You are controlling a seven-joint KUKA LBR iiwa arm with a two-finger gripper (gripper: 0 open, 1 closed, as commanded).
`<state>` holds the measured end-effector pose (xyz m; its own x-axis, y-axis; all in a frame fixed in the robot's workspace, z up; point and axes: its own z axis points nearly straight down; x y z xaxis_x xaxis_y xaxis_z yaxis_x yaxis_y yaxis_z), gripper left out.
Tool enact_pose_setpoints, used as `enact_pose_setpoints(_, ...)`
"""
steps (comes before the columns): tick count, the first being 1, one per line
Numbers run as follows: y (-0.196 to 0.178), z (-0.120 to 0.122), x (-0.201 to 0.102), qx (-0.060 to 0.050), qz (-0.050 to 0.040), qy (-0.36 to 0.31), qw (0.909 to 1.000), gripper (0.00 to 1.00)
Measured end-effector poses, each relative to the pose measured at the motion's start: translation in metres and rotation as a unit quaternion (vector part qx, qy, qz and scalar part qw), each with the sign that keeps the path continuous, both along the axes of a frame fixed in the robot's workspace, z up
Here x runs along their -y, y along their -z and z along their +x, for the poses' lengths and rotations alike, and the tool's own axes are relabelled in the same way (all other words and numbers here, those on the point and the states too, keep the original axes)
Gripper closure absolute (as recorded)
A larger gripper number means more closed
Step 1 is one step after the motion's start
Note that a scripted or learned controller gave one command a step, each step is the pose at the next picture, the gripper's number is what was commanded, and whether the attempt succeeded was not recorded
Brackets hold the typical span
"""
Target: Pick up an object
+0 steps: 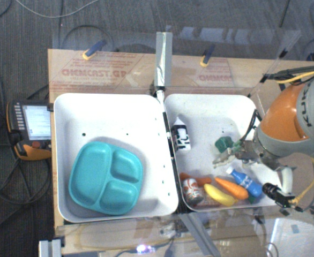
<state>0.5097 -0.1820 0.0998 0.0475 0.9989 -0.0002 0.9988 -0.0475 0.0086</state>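
**Arm over the right bin, pincer among the small objects**

Two shallow white bins sit side by side on the surface. The left bin [66,122] contains a teal divided plate [106,178], lying flat toward its near left part. The right bin [210,111] contains the loose objects: a small black-and-white bottle [180,136] lying against the left wall; a dark green object [223,143] near the middle; and, along the near wall, a red-and-white can [191,190], a yellow banana [219,195], an orange carrot [231,187] and a blue-and-white bottle [244,181], all close together. The grey arm with its orange band [286,116] enters from the right. Its pincer [226,155] is low over the right bin, just beside the dark green object and just above the blue-and-white bottle. How far its tips are spread cannot be told, and nothing is visibly held between them.
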Motion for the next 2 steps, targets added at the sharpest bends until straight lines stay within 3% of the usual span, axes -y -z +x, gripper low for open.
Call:
enact_pose_setpoints(1, 0.011, 0.099, 0.018, 0.001, -0.0029, -0.043, 0.9991, 0.00)
enact_pose_setpoints(2, 0.001, 0.099, 0.019, 0.001, -0.0051, -0.043, 0.9991, 1.00)
